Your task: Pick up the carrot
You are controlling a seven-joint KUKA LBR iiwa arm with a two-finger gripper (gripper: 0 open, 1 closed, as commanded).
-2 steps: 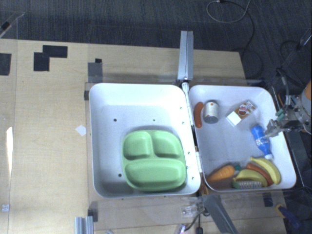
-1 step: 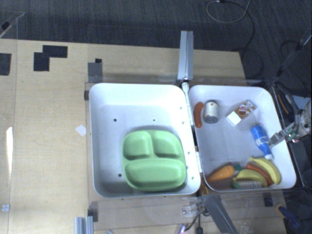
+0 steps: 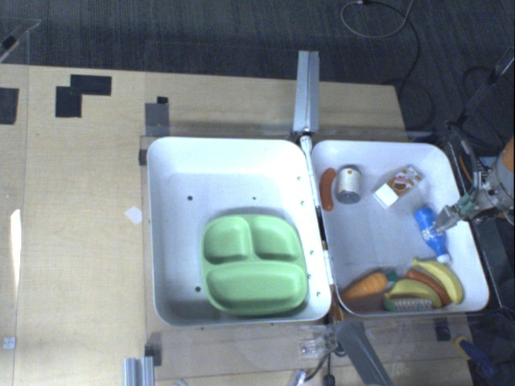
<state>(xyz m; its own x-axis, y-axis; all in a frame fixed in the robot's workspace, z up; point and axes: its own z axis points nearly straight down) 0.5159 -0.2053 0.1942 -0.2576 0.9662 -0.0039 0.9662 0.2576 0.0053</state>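
1. No text, brand, number or sign can be read.
2. The small box [image 3: 400, 186] in the right bin [image 3: 378, 240] carries red and white printing, too small to make out.
3. The blue bottle [image 3: 430, 228] shows a pale label patch, its markings too blurred to read.

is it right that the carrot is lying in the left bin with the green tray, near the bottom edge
Not quite. The camera view shows the carrot lying in the right bin, near its bottom edge, beside the bananas. The green tray sits alone in the left bin.
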